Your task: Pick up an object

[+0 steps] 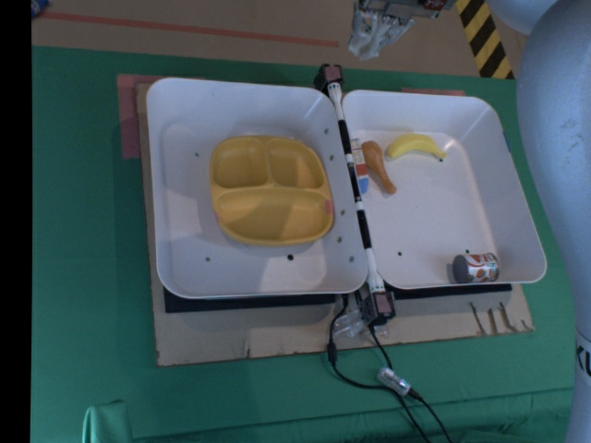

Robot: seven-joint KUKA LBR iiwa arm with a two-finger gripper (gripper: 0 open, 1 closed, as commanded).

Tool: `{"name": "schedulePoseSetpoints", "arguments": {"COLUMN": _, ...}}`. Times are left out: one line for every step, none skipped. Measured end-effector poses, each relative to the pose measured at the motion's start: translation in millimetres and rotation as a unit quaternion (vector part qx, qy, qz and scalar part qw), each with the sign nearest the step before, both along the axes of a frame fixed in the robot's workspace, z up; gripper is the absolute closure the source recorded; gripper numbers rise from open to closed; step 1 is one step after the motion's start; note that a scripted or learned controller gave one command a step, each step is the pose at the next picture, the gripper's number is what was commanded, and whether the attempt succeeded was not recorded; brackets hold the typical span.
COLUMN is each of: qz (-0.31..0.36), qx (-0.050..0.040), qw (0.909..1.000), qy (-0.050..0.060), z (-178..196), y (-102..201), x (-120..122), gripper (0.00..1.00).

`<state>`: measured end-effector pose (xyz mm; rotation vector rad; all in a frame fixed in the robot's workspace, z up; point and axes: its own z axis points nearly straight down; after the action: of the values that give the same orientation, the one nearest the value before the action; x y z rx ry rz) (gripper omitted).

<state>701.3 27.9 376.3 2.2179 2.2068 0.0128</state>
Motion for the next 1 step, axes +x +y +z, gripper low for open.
{"name": "schedulePoseSetpoints", "arguments": {"qz": 0.0, "qx": 0.0012, "qw": 1.0, "qy": 0.001, "z": 5.2, "y": 52.1, "x": -0.1, "gripper": 1.0}}
